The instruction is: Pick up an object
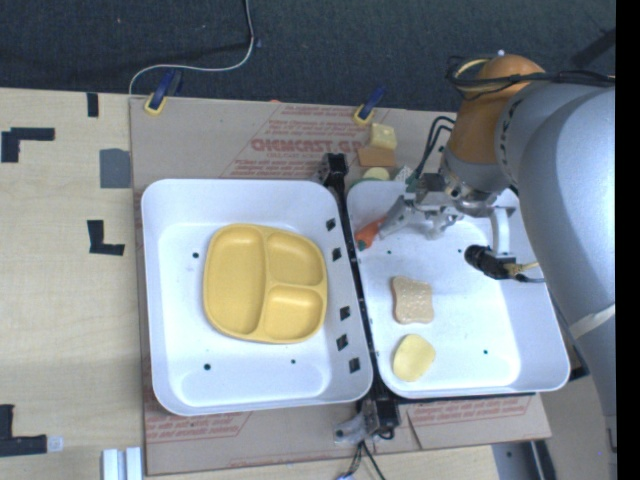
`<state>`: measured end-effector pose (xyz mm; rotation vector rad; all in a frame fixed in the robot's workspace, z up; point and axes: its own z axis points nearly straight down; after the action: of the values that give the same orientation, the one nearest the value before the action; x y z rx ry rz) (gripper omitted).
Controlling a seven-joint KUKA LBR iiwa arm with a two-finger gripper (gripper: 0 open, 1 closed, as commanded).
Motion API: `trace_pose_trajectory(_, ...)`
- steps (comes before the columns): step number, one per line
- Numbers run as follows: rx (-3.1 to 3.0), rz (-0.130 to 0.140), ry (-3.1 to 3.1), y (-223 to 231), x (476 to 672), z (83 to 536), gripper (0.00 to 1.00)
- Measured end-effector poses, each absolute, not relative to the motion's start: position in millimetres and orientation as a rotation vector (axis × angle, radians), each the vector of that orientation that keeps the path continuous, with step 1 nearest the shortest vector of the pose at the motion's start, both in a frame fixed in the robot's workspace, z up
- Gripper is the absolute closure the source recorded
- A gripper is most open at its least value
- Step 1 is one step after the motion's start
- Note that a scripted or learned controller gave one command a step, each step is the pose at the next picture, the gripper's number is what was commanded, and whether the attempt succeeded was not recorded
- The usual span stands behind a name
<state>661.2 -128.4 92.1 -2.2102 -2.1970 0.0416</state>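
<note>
Objects for picking are found in the right bin (500,368): a bread slice (412,300) lies below the end effector (432,211), toward the near side of the bin, and a yellow round piece (413,357) lies just beyond the slice, farther from the end effector. An orange carrot-like piece (368,233) is seen just left of the end effector, by the bin's left wall; whether it is touched cannot be told. The end effector is positioned low over the far part of the right bin, and whether it is wide or narrow cannot be told. Nothing is seen gripped. A yellow divided plate (265,282) is set in the left bin (170,368), well left of the end effector. Small blocks (378,146) rest on the tabletop (60,268) behind the bins.
</note>
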Motion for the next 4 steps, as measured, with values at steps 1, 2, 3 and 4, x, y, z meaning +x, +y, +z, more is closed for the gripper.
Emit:
trace_pose_trajectory(1,-2.224,0.041,-2.21,-123,660.9,89,0.0)
trace_pose_trajectory(2,-2.226,0.041,-2.213,-122,660.9,89,0.0)
trace_pose_trajectory(3,-2.224,0.003,-2.221,-112,604.4,85,0.0)
trace_pose_trajectory(4,-2.219,-0.002,-2.226,-102,650.4,84,0.0)
